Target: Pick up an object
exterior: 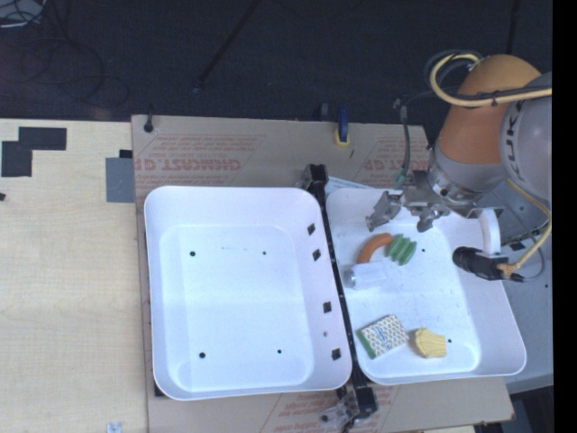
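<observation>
My gripper (402, 216) hangs over the back of the right bin (491, 332), with its fingers spread open and nothing between them. Just below it in the view lies an orange carrot-shaped toy (373, 245) with a green leafy end (402, 251). A pale, whitish object (365, 278) rests against the carrot's near side. Toward the front of the same bin lie a green-and-white patterned block (383, 335) and a small yellow object (430, 343). None of these touches the gripper.
The left bin (162, 242) stands beside the right one, with black clips (326, 282) along the shared rim. A black cable end (478, 262) hangs from the arm over the right bin's right side. A brown board (234, 156) lies under both bins.
</observation>
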You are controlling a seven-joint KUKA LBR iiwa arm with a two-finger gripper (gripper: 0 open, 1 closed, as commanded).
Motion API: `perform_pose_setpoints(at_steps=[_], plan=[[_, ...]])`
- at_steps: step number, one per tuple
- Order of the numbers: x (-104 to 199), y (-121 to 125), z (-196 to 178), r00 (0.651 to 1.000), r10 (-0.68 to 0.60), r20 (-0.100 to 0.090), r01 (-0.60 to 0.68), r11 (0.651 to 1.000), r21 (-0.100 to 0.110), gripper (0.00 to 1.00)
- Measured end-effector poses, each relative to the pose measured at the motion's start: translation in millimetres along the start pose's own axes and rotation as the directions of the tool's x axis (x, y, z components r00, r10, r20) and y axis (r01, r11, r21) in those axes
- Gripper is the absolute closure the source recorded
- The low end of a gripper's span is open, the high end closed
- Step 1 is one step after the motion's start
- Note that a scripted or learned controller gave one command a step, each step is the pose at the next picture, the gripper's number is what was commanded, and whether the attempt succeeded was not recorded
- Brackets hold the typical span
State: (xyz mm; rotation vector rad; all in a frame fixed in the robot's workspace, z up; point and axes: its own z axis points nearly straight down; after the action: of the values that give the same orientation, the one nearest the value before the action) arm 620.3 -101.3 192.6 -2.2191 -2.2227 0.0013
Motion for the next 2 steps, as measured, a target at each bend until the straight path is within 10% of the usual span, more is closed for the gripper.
perform_pose_setpoints(at_steps=[1,2], plan=[[0,0,-10,1.0,-0.001,-0.001,0.001,1.0,0.001,1.0],[90,-15,-97,1.0,-0.006,-0.002,0.006,1.0,-0.004,1.0]])
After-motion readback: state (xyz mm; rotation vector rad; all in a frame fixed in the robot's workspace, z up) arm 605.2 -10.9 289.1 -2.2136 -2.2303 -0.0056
